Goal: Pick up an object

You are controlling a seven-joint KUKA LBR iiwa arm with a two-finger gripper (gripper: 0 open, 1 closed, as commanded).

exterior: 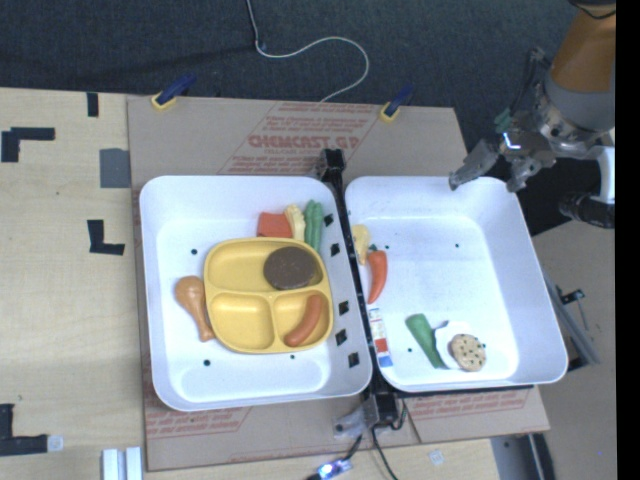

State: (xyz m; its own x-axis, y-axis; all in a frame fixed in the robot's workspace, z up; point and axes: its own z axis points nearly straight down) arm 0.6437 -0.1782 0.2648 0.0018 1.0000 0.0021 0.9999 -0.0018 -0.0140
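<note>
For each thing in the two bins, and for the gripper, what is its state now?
Gripper: above the right bin's far rim, holding nothing.
Yellow tray: flat in the left bin.
Brown patty: in the tray's far compartment.
Sausage: in the tray's near right compartment.
Drumstick: lying beside the tray's left edge.
Carrot: against the right bin's left wall.
Cookie: flat in the right bin.

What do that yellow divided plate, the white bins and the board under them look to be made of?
The yellow divided plate looks like moulded plastic: one even colour, rounded edges, slight sheen. The white bins also seem plastic, smooth and faintly glossy with rounded corners. The board beneath looks like matte brown cardboard with red print.
</note>
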